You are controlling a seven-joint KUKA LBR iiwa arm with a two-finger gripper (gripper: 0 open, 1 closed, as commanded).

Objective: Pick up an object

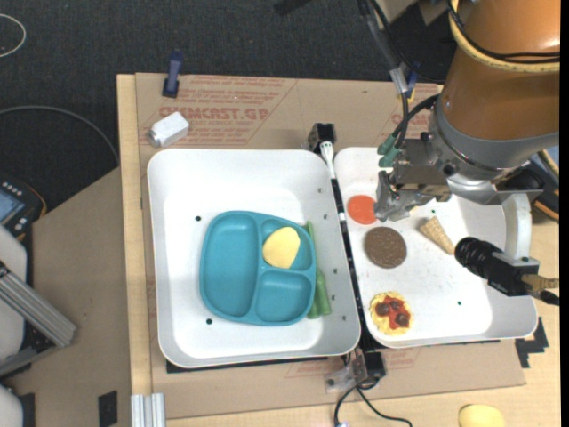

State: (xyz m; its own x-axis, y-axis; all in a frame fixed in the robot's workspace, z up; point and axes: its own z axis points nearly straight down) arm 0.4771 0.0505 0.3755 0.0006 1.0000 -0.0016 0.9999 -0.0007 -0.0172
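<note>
Camera view shows you the gripper (388, 210) low over the right bin (498, 314), just beside the orange disc (361, 208); whether it is open or closed cannot be told. A brown round piece (386, 247) lies near, below it. The arm (502, 69) descends steeply from upper right.

Arm (507, 69) cut off by top and right edges, hiding far right corner of right bin (462, 314). Yellow object (480, 415) cut off at bottom edge. Gripper (391, 210) fingertips too dark to tell.
</note>
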